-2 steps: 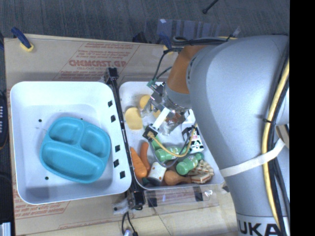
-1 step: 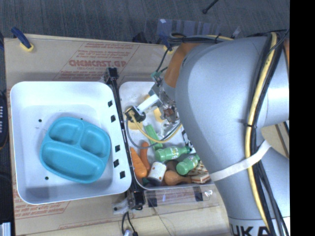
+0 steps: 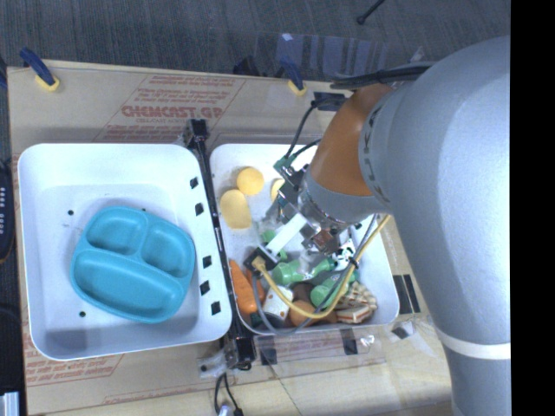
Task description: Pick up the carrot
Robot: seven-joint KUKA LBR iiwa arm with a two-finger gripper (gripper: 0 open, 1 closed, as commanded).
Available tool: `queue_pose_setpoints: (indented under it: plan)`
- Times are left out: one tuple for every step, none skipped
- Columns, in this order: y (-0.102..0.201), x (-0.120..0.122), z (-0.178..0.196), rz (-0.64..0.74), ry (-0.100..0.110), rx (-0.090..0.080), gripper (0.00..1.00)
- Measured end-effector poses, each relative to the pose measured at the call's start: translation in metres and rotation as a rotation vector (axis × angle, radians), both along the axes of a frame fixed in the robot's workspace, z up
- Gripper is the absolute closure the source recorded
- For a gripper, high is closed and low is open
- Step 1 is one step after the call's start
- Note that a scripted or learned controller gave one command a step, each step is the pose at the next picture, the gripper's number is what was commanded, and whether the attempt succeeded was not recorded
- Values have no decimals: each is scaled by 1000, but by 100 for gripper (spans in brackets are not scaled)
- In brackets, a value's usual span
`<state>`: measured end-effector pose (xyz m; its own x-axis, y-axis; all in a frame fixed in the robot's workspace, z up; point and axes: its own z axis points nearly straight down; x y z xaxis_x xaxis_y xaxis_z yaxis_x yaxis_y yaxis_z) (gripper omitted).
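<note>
**Approach over the right bin, carrot not yet taken**

Nearest me, at the front edge of the shallow white right-hand bin (image 3: 381,271), I saw the clutter piled thick: a brown bread-like toy piece (image 3: 354,306) at about five o'clock in the bin, green plastic pieces (image 3: 314,277) just above it, and yellow cable looping through the lot. The slim orange toy carrot (image 3: 244,288) lay at roughly seven o'clock in that bin, hard against the left wall, its length running along the wall, with the clutter touching its right side.

Over the middle of the pile hung the two-finger gripper (image 3: 299,251), wrapped in its own wiring. I could not tell how wide it stood, and I saw nothing held in it. It sat to the three o'clock side of the carrot, near but not over it.

Further back, at eleven o'clock in the bin, two pale yellow rounded toy pieces (image 3: 242,196) rested apart from the pile. The left white bin (image 3: 39,232) carried a blue divided plastic tray (image 3: 133,263).

I judged the step to be the approach. The next move called for a shift toward nine o'clock, lining up across the carrot's narrow width, minding the wall.
</note>
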<state>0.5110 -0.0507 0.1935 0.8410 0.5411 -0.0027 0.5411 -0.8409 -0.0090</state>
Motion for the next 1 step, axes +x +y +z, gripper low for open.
queue_pose_setpoints:
  plan:
    - [9,64,-3,-71,3,-2,0]
